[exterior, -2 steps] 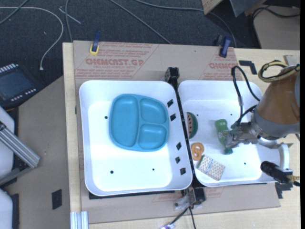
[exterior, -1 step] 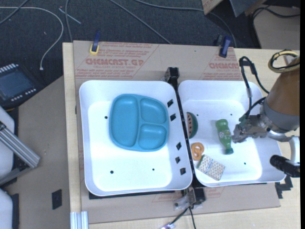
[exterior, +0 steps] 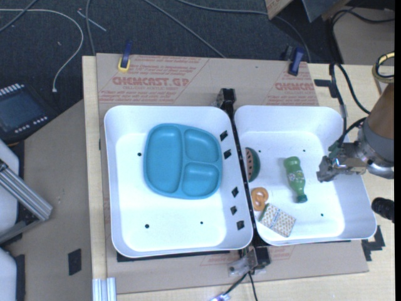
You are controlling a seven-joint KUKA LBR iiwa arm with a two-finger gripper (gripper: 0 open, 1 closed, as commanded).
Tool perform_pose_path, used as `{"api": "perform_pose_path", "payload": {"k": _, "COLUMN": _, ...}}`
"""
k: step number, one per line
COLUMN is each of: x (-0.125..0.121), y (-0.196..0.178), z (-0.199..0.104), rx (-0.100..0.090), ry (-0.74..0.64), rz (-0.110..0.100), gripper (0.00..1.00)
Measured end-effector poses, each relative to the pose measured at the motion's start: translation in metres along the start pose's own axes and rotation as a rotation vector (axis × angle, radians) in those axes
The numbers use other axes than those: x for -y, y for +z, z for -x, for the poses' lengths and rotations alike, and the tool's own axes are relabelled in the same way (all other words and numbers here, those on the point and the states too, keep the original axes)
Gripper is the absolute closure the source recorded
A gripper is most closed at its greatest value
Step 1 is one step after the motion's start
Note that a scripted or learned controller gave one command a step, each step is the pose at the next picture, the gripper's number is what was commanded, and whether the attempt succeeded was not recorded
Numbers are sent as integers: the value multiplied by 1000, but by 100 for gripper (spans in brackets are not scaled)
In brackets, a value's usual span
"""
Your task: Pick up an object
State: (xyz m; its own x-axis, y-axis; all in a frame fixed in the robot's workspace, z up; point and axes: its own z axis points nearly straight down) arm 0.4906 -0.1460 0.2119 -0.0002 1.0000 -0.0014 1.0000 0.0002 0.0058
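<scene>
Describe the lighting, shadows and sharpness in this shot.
Camera view: even, soft overhead light; the white bins look bright but not blown out. The blue plate and green bottle cast faint shadows. Focus is fair in the middle; the gripper at the right looks slightly soft, and small items by the divider are low in detail.

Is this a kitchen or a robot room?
Most likely a robot lab, not a kitchen. A robot arm's gripper reaches over two white bins on a cardboard-covered bench. They hold toys: a green bottle and a blue divided plate. Loose cables lie on the floor.
</scene>
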Motion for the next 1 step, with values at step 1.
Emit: {"api": "perform_pose_path", "payload": {"k": 1, "x": -1, "y": -11, "z": 0, "rx": -1, "ry": 0, "rz": -3, "gripper": 100}}
